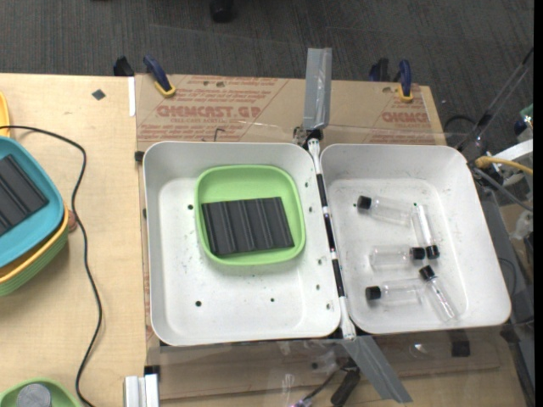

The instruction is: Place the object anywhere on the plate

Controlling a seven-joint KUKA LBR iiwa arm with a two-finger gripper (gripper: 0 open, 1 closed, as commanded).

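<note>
In left bin (170, 253): green plate (251, 217), dark ribbed pad (247, 225) | right bin (475, 227): five clear black-capped vials (386, 211) | jaws: cannot tell.

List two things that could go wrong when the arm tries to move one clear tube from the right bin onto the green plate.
1. The tubes lie close together, some touching, so a grab may catch two or knock neighbours aside.
2. They are clear and round, so one could slip free or roll.
3. The plate already holds a dark ridged mat; a tube dropped there may roll off.
</note>
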